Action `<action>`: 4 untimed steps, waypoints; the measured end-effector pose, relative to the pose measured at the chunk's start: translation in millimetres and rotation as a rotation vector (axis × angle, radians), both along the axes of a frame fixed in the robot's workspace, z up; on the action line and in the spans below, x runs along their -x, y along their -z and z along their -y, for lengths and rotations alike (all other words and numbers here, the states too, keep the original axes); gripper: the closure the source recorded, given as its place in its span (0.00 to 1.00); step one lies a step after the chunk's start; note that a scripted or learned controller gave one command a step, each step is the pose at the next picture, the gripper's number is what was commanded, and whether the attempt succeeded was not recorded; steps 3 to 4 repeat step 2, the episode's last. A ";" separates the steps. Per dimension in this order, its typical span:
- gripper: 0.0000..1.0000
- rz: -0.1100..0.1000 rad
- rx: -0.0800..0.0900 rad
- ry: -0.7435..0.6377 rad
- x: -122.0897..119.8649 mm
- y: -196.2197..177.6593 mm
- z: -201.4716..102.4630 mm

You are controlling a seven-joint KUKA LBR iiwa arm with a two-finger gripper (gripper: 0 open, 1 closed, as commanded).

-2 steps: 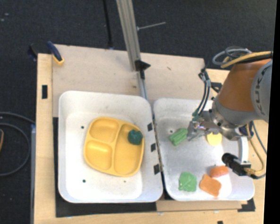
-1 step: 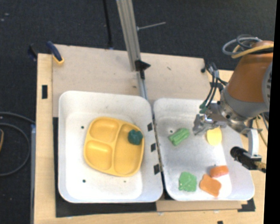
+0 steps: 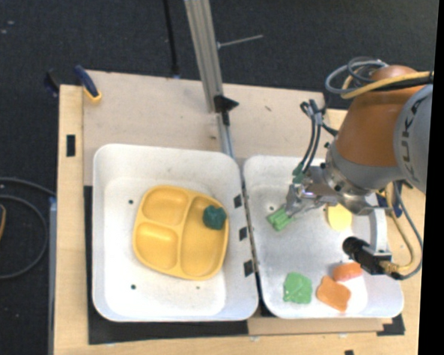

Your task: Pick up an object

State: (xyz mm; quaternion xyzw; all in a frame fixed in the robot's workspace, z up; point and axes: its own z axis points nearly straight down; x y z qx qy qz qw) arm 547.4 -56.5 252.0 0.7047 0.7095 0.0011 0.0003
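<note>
hand (image 3: 294, 204) hung over right bin (image 3: 275, 289) beside green block (image 3: 279, 218); grip state indeterminable; pickup not confirmed, lift outstanding.

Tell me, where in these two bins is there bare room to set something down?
Left bin: a bare white border rings the yellow divided plate, which carries a dark green object. Right bin: the middle floor is free, between the light green block at the gripper and the green piece. The right side is crowded: arm, yellow piece, orange pieces.
</note>
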 end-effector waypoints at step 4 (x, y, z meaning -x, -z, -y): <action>1.00 0.000 0.000 -0.001 10.0 -5.2 -109.5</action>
